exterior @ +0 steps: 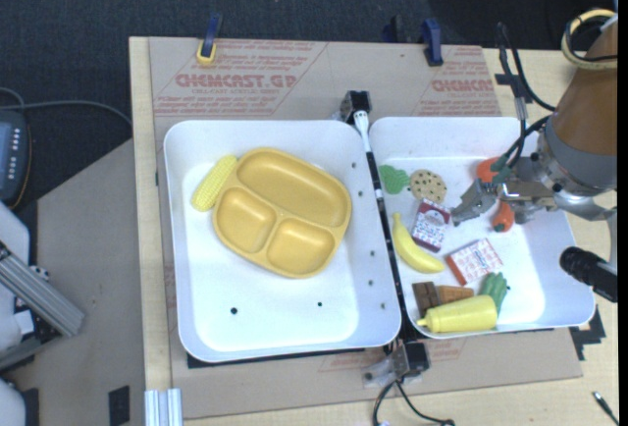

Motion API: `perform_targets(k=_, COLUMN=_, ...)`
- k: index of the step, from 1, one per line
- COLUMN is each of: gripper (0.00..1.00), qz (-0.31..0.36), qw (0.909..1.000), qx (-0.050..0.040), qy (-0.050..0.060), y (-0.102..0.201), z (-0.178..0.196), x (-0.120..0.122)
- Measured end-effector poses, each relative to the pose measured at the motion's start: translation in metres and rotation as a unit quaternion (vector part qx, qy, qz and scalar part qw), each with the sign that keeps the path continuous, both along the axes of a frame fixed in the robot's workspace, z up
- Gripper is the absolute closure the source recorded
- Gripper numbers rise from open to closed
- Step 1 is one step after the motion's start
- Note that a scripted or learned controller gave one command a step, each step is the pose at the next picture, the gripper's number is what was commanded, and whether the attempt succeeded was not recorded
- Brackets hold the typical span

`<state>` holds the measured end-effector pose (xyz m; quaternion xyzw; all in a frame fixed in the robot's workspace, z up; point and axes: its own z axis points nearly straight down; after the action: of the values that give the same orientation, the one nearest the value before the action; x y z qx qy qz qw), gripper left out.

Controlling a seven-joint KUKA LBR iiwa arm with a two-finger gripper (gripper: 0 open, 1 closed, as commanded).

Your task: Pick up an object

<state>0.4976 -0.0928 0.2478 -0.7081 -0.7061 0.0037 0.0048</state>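
step: approach/descent, nothing gripped yet, pick not done
gripper [479, 203]: low over right bin [549, 316], upper right part, arm [589, 130] entering from right
jaw state: spread moderately, tips pointing left, nothing between them
nearest target: red packet [430, 225], just left of and slightly below tips, upright-ish, leaning on banana [416, 252]
orange/red bits [502, 215]: right at the wrist side, partly hidden by fingers, shape unclear, maybe small toy food
cookie [427, 185]: left of tips, slightly above, flat on bin floor
green piece [393, 180]: further left, by bin divider
white-red packet [476, 260]: below gripper, lying flat, near
yellow bottle [460, 316]: well below gripper, at bin's near edge, beside brown block [437, 294] and green item [495, 286]
left bin [196, 316]: well to the left, holds yellow tray [283, 211] and corn [214, 182], not in play
next move, judged: short shift left and down to straddle red packet, then close; needs jaws aligned across its thin side
risk, judged: packet touching banana, clutter tight, easy to nudge instead of clamp
fallback, judged: cookie, isolated but flat, hard to get fingers under
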Motion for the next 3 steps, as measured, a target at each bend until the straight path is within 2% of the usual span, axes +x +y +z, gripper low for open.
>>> perform_targets(k=1, gripper=0.0, qz=0.002, qw=1.0, qx=-0.0006, qy=-0.006, y=0.0, z=0.006, x=0.002)
perform_targets(k=3, gripper=0.0, qz=0.001, qw=1.0, qx=0.0003, qy=-0.003, y=-0.002, z=-0.087, x=-0.007)
